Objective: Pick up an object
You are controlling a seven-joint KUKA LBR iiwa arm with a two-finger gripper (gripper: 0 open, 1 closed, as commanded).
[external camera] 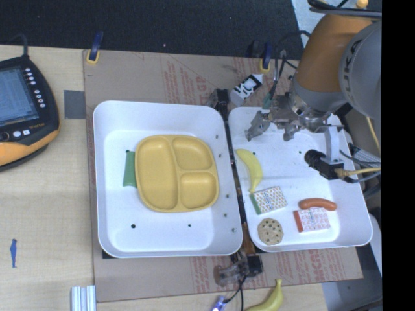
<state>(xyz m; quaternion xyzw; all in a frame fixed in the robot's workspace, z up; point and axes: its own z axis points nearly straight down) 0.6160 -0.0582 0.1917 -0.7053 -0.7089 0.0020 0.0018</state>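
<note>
- Currently the nearest candidate is the banana (251, 167), lying in the right bin (360, 235) close against its left wall, curved, with its upper end pointing toward the tool.
- Other candidates sit lower in the same bin: a green-edged card (269, 199) just below the banana, a cookie (270, 231) near the front wall, a sausage (317, 204) and a red packet (313, 220) touching or nearly touching each other.
- The tool (272, 127) hangs over the far end of the right bin; its fingers are spread apart with nothing between them.
- Judgement: the step in hand is the approach. Centre the tool over the middle of the banana and turn the fingers across its narrow width before descending.
- Risk: the bin wall beside the banana may block one finger; keep clear of it.
- The left bin (110, 173) holds a yellow divided plate (175, 172) over a green item (130, 168).
- A control pendant (23, 112) rests on the tabletop (45, 238).
</note>
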